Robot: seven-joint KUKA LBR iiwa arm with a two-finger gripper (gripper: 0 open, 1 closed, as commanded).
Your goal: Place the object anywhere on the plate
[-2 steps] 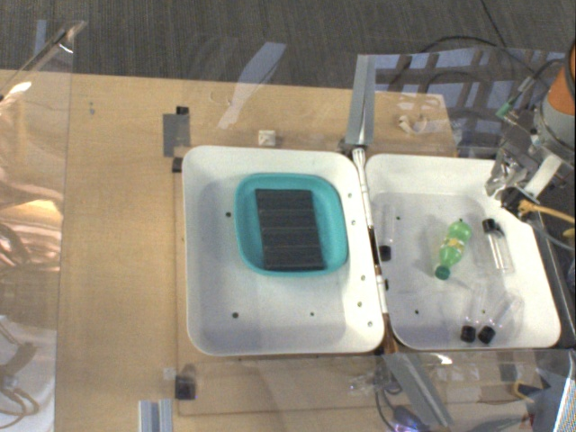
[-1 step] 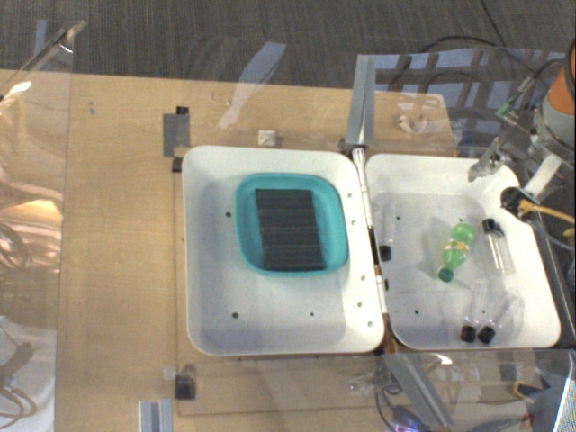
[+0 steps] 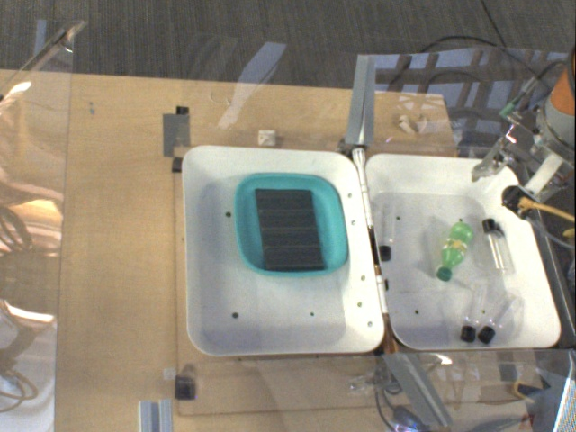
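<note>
One teal plate [image 3: 335, 232], one green bottle [image 3: 454, 250]; the hand's [image 3: 513, 156] state is unclear.

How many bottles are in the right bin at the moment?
3: a green bottle mid-bin, a clear bottle just to its right near the bin's right wall, and another clear bottle at the front right corner. Clear ones are faint, so more may hide.

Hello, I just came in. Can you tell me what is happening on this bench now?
A grey robot arm with an orange band reaches in over the far corner of the right white bin. A small green plastic bottle lies in that bin, untouched, beside some clear tubes with black caps. The teal plate with a dark ridged insert sits in the left white bin, and nothing has been placed on it yet.
</note>
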